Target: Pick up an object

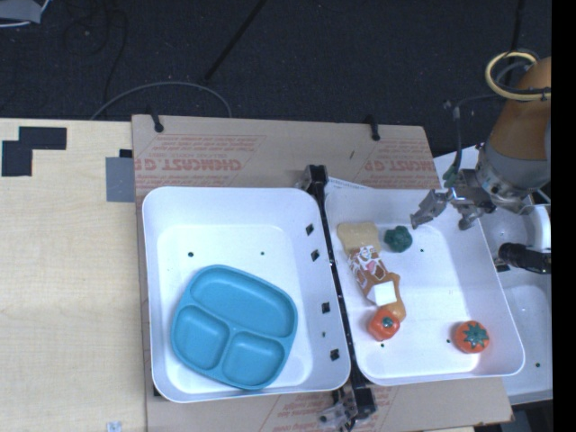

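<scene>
From above, my tool [447,207] hangs over the far right corner of the right bin [504,331], at the end of my grey arm with its orange band [522,120]; its two fingers are spread apart, one [428,209] reaching left, the other to the right, and nothing sits between them; it holds nothing. The things to pick lie in that right bin; a dark green lump [398,238] sits nearest, just beside my left finger but apart from it; a tan slab [358,235] lies left of the lump, near the bin's left wall; below it a brown gingerbread-like piece [373,274] with white markings lies slanted, its lower end touching an orange-red fruit [384,325]; a second orange fruit [471,337] with a green top rests well apart, near the bin's near right corner. In the left bin [171,219] a blue divided plate [235,326] lies flat, toward the near side. Both bins rest on a cardboard sheet [270,151] on the tabletop [63,286].
</scene>
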`<action>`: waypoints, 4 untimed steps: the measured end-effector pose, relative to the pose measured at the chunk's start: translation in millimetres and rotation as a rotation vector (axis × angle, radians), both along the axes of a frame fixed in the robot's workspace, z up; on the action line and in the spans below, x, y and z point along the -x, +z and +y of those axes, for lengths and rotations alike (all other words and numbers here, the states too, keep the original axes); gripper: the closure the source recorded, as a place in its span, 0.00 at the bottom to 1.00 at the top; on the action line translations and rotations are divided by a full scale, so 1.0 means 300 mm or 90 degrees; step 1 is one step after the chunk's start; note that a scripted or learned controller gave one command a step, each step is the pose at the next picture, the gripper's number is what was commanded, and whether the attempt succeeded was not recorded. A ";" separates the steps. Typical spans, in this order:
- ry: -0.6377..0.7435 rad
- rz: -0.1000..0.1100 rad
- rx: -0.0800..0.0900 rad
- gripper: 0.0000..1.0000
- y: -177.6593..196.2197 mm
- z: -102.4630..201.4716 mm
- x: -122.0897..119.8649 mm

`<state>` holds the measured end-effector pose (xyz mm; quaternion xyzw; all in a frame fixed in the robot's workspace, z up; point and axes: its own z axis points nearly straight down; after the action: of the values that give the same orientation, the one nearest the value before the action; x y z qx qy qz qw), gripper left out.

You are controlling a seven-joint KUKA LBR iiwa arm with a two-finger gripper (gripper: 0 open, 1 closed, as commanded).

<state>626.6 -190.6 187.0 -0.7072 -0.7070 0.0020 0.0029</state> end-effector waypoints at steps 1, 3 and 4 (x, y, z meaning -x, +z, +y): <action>0.000 0.001 -0.001 0.00 -0.205 -0.005 0.028; 0.002 -0.006 0.001 1.00 -0.007 0.012 0.011; 0.002 -0.006 0.001 1.00 0.170 0.010 0.009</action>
<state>623.9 -187.8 238.1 -0.7064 -0.7078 -0.0006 -0.0014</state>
